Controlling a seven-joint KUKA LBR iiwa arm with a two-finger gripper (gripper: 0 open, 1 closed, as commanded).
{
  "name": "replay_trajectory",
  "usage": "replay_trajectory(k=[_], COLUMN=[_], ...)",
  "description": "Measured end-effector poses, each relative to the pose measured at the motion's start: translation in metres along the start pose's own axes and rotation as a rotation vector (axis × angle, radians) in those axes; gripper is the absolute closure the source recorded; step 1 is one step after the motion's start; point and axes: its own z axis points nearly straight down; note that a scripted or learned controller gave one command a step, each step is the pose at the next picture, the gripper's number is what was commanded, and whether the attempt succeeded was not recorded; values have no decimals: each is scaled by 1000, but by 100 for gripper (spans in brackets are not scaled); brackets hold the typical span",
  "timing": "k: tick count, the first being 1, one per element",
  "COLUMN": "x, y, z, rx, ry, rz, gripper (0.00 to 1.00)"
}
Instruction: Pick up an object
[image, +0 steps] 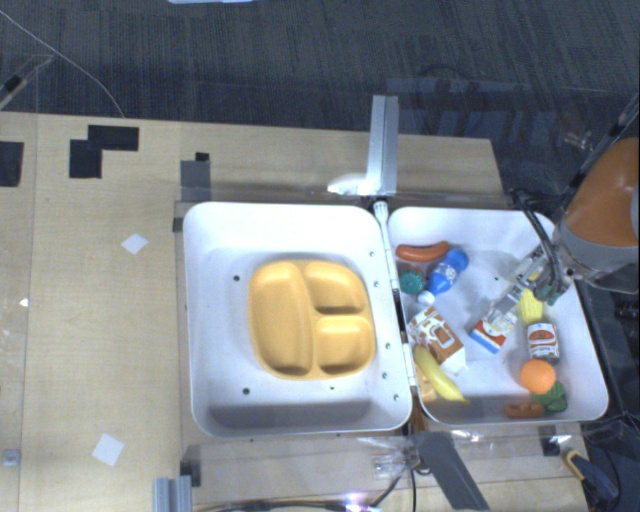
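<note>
End effector (522, 291), metallic and slender, hangs over a small boxy carton (489, 335); grip state unclear.

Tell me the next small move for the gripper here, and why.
Probably lower straight down: the gripper hangs in the right bin, above a small red, white and blue carton, with nothing visibly held.

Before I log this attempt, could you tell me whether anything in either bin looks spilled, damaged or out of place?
Nothing stands out. The yellow divided plate lies flat in the left bin. The toy foods, among them a banana, an orange and a sausage, lie loosely scattered in the right bin, none spilled over its rim.
</note>
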Motion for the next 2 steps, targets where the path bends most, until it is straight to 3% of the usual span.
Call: replay_trajectory(k=[1, 2], x=[-47, -8], y=[48, 88], z=[2, 10], rx=[-1, 10], ry=[0, 8], rz=[363, 423], gripper=[0, 0])
